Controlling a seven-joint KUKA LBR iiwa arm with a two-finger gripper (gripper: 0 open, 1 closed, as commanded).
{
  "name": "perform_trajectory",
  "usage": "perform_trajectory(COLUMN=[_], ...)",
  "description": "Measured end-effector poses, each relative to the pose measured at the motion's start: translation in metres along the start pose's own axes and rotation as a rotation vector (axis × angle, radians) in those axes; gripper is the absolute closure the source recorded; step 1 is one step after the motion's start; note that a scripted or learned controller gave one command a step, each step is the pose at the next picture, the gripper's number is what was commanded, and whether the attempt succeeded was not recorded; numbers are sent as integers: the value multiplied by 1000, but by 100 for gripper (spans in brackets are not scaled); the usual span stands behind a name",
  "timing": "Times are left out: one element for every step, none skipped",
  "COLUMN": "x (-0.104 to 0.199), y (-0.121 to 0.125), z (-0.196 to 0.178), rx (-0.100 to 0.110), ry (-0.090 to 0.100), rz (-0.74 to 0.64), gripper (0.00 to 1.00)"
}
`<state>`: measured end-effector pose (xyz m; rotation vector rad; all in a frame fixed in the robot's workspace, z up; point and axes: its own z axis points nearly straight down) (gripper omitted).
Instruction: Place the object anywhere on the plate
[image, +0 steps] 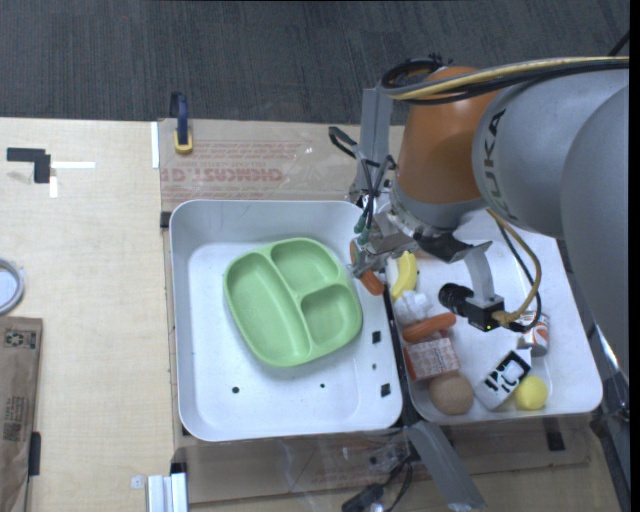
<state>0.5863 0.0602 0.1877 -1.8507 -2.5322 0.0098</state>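
A light green divided plate (293, 298) lies in the left white bin (200, 400), a little right of its middle. My gripper (368, 256) hangs over the wall between the two bins, just off the plate's right rim. A small orange-red piece (371, 282) shows directly under it, at the left edge of the right bin (575, 340). Whether the gripper holds that piece is not clear from this angle. The grey arm with its orange band (445, 140) covers the back of the right bin.
The right bin holds toy food: a yellow banana (404, 275), a red sausage (430, 325), a pink block (433, 356), a brown round piece (451, 394), a yellow lemon (531, 392) and a white tag (505, 374). A tape roll (8, 287) lies far left.
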Motion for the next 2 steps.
perform_trajectory(x=[7,6], y=[-9,-9], z=[-26,-26], rx=[-3,-3], ry=[-1,-1], rz=[-204,-204], gripper=[100,0])
